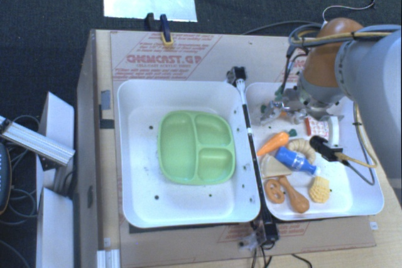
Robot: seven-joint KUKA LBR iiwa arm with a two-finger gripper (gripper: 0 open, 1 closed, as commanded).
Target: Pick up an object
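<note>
The gripper (274, 108) is being held at the upper part of the right bin (370, 201); its jaws' state cannot be told. The carrot (273, 142), lying just below, is best being approached squarely across its width.

Counter sheet (164, 58): "CHEMCAST GP" in red capitals, with smaller red lines above and below too small to read.
Red-and-white packet (318, 128) in right bin: print unreadable.
</note>
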